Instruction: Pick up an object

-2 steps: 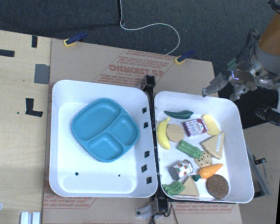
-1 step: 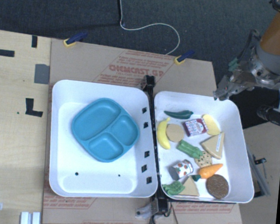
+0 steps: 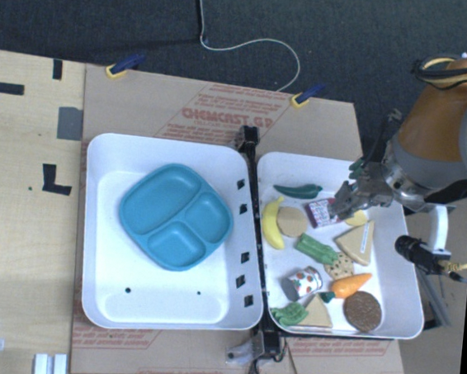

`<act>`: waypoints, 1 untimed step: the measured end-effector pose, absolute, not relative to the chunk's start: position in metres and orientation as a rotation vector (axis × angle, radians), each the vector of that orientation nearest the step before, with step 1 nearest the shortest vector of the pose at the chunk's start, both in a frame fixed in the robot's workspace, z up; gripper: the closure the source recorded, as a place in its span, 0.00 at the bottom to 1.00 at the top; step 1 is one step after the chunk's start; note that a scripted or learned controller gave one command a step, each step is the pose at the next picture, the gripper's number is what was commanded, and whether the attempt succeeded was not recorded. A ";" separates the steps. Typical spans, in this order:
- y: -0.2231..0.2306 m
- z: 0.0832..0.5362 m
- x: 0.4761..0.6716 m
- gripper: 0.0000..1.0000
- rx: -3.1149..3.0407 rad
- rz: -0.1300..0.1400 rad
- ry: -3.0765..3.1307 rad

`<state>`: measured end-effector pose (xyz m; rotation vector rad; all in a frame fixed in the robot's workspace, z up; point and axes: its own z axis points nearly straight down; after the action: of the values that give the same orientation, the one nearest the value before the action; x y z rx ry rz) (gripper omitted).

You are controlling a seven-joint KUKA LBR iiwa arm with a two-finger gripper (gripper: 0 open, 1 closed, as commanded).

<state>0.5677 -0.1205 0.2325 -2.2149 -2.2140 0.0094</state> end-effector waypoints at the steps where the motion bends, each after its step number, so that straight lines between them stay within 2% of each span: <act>1: -0.038 0.181 0.519 1.00 -2.207 0.008 -2.221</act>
<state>0.5192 -0.0376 0.1805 -2.2070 -2.2210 0.0079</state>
